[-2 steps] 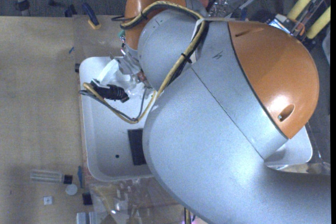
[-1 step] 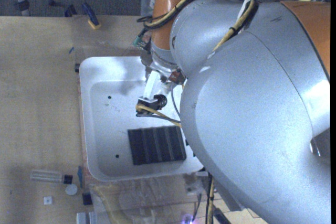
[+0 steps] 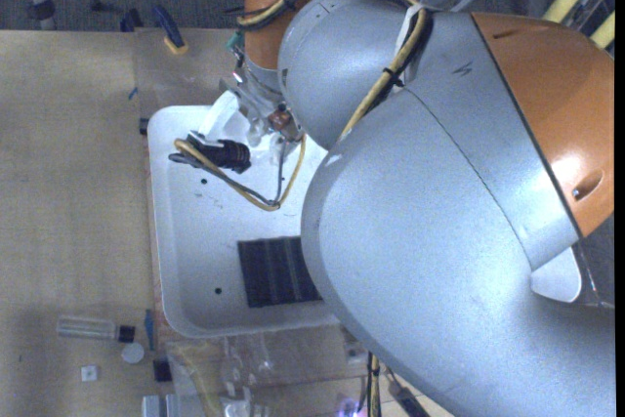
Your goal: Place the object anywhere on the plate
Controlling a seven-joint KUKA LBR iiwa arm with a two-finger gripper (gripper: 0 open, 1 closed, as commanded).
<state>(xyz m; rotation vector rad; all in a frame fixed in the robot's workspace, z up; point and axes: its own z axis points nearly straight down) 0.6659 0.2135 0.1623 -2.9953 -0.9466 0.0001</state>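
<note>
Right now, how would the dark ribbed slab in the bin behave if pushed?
The dark ribbed slab lies flat on the white bin floor, so it would probably slide rather than roll or tip. Its straight edges suggest stiffness; the ribs may add grip.

My own arm covers the right side of the white bin and part of the dark slab inside it. My hand, at the bin's far end, is too cluttered with cables to read.

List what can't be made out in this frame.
- Gripper: camera view, hidden under the arm's wrist; finger state unreadable.
- Plate and object: not identifiable; the arm covers most of the white bin.
- Dark ribbed item: right side hidden by the arm, identity unclear.
- Second bin: behind the arm.
</note>
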